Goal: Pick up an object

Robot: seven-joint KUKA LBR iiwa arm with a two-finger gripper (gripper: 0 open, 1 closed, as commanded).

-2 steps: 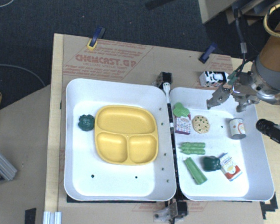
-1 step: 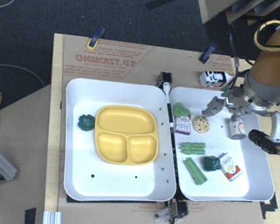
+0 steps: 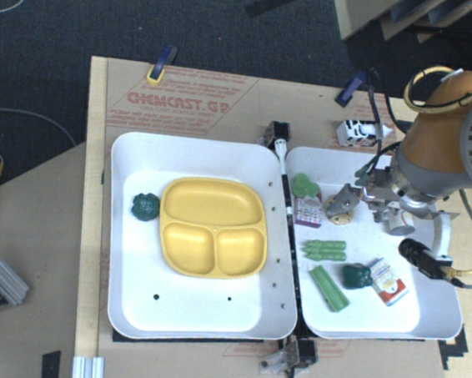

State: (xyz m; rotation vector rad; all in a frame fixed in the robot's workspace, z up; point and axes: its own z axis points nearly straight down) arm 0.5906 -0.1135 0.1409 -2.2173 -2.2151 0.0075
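Inside the right white bin point(image 3: 435, 327), the gripper point(image 3: 345, 201) hangs beside a small pink-and-white carton point(image 3: 307, 210); whether it grips anything I cannot tell. Nearby, the ridged green plastic pea pod point(image 3: 324, 250) looks light, stiff and slightly slick, best pinched across its narrow middle.

Two bins sit side by side on a bench point(image 3: 91, 211). In the left bin point(image 3: 130, 156), a tray point(image 3: 213, 226) lies at the centre, with a small toy point(image 3: 145, 206) just to its left. In the right bin point(image 3: 432, 318), a pod point(image 3: 325, 250) lies near the middle, a stick point(image 3: 329, 288) in front of it, and a lump point(image 3: 356, 276) with a carton point(image 3: 387, 281) to the right. A packet point(image 3: 308, 209) lies behind the pod. The arm point(image 3: 443, 130) reaches over the right bin's back.
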